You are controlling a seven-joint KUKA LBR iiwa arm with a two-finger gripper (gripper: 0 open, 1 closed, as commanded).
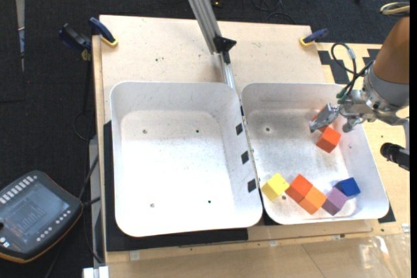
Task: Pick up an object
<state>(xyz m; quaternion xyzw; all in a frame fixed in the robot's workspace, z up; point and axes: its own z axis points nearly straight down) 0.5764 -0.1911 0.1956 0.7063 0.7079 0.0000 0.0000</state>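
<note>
Pale speckled counter [169,49] carries 2 shallow white plastic bins side by side. Over the right bin [287,107], the grey arm's fingers [324,118] hang just above a small orange cube [328,139]; whether they grip it I cannot tell. Near the front wall sit a yellow cube [275,186], a blue cube [348,187] and a purple cube [335,200].

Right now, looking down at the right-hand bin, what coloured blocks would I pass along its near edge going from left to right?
yellow block → red-orange block → orange block → purple block → blue block. Another orange block lies farther back, by the gripper.
</note>
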